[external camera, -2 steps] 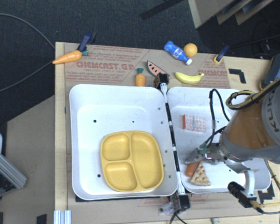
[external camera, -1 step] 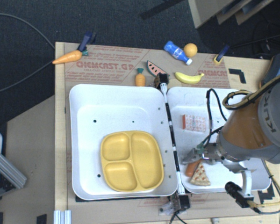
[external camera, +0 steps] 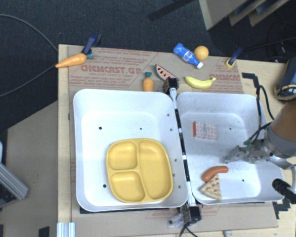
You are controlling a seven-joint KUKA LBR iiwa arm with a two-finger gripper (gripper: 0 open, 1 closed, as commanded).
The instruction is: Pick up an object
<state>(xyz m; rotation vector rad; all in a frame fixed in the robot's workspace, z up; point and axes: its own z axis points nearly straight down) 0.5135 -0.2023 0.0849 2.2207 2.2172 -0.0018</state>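
The right bin [external camera: 214, 96] holds three things. A red-orange sausage [external camera: 215, 171] lies near its front, with a pizza slice [external camera: 212, 188] just below it. A small red-and-white packet [external camera: 205, 130] lies flat toward the middle. My gripper [external camera: 236, 154] hangs low over the right half of this bin, a little right of and above the sausage, and nothing shows in its grip. The grey arm with its orange band [external camera: 290, 124] comes in from the right edge.
A yellow divided plate [external camera: 138, 168] lies in the left bin [external camera: 96, 113]. Behind the bins on the cardboard lie a carrot [external camera: 72, 60], a small carrot [external camera: 148, 84], a watermelon slice [external camera: 163, 71], a banana [external camera: 199, 82], a blue bottle [external camera: 187, 55] and an orange [external camera: 201, 52].
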